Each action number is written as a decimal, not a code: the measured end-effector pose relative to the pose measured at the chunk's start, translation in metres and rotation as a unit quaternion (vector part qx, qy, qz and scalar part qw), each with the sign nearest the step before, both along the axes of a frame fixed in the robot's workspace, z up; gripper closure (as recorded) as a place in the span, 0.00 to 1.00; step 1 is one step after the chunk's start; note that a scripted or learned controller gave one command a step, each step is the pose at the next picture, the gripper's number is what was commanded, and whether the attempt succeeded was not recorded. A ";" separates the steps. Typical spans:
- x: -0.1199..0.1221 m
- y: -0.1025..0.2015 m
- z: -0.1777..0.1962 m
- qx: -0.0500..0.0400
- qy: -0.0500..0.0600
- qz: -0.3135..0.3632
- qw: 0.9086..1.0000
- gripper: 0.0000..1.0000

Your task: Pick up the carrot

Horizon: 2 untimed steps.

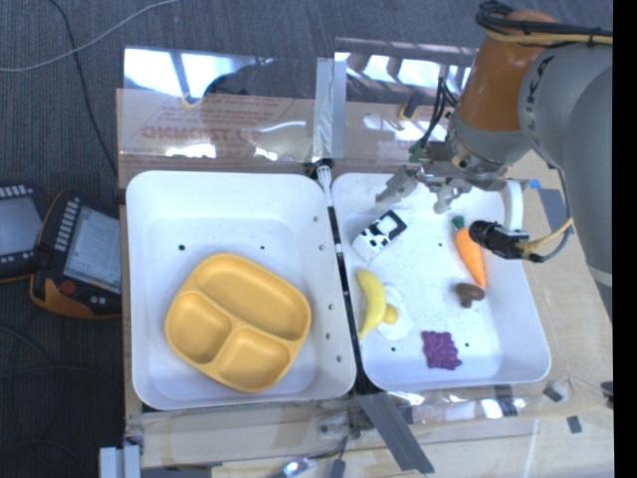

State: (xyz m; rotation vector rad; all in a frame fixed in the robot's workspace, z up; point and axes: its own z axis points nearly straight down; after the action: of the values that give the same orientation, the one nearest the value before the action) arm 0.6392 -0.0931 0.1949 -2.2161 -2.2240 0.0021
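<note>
At the far left of the frame a teach pendant [78,257] is lying on the dark floor beside the bench. Right of it, the left bin [149,207] is holding a yellow divided plate [239,320] in its lower middle. Across the central divider, the right bin [518,352] is carrying a black-and-white block [381,233] near its upper left, a banana [372,300] along its left wall with a fried egg toy [395,322] touching it, and purple grapes [440,350] toward the bottom. The carrot [471,253] is lying in the right part of this bin, slanted with its green top pointing up-left, and a small brown piece [470,292] is sitting just below its tip.

The gripper [426,185] is hanging over the upper edge of the right bin, fingers spread apart and pinching nothing, up-left of the carrot and apart from it. The arm [508,78] is reaching in from the upper right.

Judging by this, the approach is under way and the grasp is not yet begun. The next move is calling for a shift toward lower right until the open fingers are straddling the carrot's body, turning to cross its long axis, then descending and closing, while steering clear of the brown piece.
</note>
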 end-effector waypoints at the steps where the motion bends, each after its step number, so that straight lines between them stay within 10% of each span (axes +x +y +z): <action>1: -0.026 -0.081 -0.027 -0.001 0.000 -0.044 0.999 0.00; 2: -0.041 -0.116 -0.099 0.002 -0.003 0.004 1.000 0.00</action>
State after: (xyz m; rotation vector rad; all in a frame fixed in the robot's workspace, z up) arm 0.5985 -0.2087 0.0955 -2.2094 -2.2335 -0.0097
